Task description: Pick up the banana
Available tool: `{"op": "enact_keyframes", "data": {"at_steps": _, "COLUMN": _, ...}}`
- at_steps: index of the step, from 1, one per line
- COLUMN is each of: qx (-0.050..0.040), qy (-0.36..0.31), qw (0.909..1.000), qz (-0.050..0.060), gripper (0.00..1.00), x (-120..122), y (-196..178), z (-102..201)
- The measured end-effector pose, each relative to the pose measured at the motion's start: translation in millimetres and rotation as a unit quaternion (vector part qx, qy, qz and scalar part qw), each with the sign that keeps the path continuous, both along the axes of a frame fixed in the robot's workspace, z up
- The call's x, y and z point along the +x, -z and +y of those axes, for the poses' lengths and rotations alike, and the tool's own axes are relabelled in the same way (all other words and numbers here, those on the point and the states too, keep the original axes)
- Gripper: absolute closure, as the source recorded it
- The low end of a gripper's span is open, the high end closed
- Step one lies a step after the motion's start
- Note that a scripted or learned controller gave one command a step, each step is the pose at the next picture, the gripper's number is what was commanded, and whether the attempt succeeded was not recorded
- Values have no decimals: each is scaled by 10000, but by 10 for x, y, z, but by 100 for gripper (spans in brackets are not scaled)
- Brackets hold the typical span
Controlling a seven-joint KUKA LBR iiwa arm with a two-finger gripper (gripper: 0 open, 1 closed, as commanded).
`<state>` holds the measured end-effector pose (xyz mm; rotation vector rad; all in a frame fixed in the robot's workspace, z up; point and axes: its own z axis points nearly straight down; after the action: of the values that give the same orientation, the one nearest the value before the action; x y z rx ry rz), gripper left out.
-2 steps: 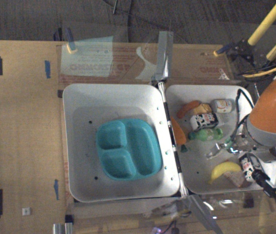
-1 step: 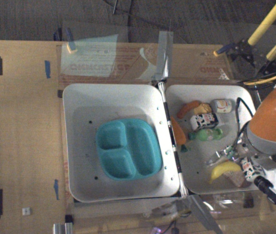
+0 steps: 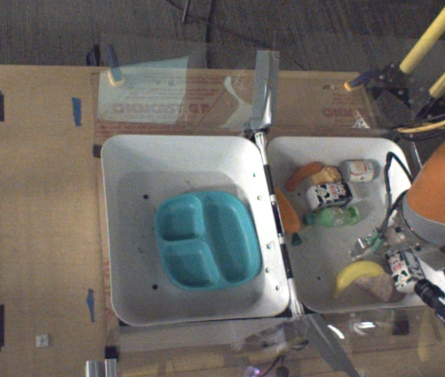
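The yellow banana lies curved near the front of the right bin. Its right end rests against a pinkish-brown lump. My gripper hangs just above and to the right of the banana, below the grey wrist and orange band. The wrist hides part of the bin's right side.
Also in the right bin are an orange piece, another orange piece by the left wall, a cow-print box, a green bottle and a small white cube. A teal divided plate sits in the left bin.
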<state>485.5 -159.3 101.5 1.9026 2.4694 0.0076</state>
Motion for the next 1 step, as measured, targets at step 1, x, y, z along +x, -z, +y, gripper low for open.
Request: {"op": "enact_keyframes", "data": {"at_steps": 1, "qx": 1, "qy": 1, "qw": 10000, "qz": 1, "gripper": 0, "x": -1, "y": 0, "z": 0}}
